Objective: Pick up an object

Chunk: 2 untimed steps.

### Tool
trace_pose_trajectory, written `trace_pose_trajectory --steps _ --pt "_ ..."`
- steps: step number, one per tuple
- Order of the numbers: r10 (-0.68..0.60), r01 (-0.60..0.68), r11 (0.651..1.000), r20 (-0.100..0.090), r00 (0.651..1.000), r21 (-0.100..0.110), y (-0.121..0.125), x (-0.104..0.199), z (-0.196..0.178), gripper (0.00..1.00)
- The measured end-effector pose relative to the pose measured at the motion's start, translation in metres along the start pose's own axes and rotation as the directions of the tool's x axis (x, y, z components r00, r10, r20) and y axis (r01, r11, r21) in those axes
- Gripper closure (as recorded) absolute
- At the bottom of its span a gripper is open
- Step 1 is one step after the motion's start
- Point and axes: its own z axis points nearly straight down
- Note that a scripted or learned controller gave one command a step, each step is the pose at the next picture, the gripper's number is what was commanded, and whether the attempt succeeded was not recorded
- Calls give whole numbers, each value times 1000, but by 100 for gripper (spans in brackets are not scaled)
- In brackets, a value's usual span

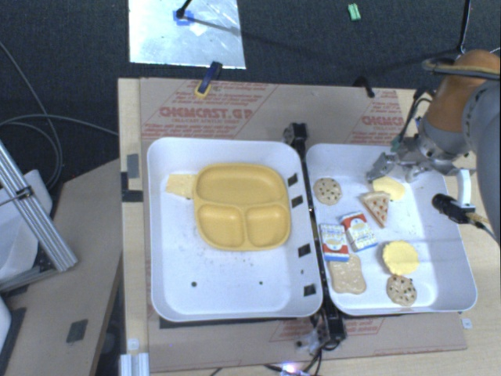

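Observation:
My gripper (398, 171) hangs over the back of the right bin (446, 296), its grey fingers spread apart with nothing between them. Just below the fingertips lies a pale yellow piece (391, 188). A toast-like wedge (378, 207) sits right in front of that piece. Further objects in this bin are a chocolate chip cookie (327, 190), two small cartons (334, 241) (360, 231), a tan cracker (347, 276), a yellow round (401, 258) and a second cookie (401, 289).
The left bin (168, 288) holds a yellow divided tray (241, 206) and a pale yellow slice (181, 185) at its back left. The arm (462, 104) comes in from the right. A black part (452, 207) juts over the right bin's right side.

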Motion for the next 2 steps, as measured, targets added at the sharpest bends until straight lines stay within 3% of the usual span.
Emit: trace_pose_trajectory --steps 1,2 --pt "-8 8 1000 -4 1000 5 -20 45 1 0" --pt "-1 1 1000 -2 1000 3 -38 -1 1 0"
